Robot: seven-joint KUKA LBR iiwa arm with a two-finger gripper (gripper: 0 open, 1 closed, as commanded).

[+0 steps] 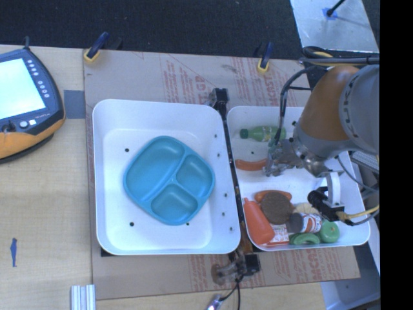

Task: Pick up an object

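Nearest our view, along the front edge of the right bin (pixel 361 237), we see a crowd of small things: an orange bottle (pixel 255 221), a brown round piece (pixel 276 205), a small labelled bottle (pixel 308 224) and some green pieces (pixel 317 236). Farther back in that bin lie an orange sausage-like piece (pixel 250 165) and a green bottle (pixel 261 134). The left bin (pixel 103 173) carries a blue divided plate (pixel 169 180) on its floor. Off on the table (pixel 45 199) at the left rests a control pendant (pixel 22 102).

We see the claw (pixel 279 161) low in the right bin, just beside the right end of the orange sausage-like piece and near the green bottle. Its tips are small and dark against the clutter, so we cannot tell how wide it stands, and nothing shows between them.

By our reading, the task is at an early stage: the arm is down among the candidates, but no object is lifted. Closing on one thing and raising it clear of the bin is left.
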